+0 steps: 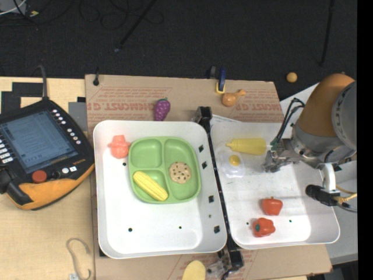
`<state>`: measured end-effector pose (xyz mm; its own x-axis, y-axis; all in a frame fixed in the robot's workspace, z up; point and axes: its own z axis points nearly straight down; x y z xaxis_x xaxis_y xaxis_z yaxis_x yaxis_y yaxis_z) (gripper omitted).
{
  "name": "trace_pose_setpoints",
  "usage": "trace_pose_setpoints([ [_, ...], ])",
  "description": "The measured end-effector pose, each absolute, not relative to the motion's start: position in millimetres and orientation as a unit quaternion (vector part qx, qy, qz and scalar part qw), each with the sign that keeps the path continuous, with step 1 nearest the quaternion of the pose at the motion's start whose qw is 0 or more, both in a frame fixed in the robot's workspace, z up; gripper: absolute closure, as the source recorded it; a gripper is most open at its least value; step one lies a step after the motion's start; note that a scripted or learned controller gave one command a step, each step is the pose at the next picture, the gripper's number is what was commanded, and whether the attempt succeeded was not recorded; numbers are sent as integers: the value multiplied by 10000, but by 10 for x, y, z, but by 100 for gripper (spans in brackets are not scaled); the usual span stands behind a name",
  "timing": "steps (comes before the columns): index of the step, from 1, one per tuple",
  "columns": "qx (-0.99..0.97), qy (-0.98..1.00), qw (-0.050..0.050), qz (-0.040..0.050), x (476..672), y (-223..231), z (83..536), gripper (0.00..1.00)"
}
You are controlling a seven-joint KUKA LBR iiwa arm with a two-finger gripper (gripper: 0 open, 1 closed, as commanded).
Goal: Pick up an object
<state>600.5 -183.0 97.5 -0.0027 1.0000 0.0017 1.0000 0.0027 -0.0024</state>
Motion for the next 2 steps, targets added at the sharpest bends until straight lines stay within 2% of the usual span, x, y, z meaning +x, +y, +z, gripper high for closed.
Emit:
trace_pose_setpoints([
  [2, -7078, -7064, -9, -7, 5938, -1918, 2001, 100],
])
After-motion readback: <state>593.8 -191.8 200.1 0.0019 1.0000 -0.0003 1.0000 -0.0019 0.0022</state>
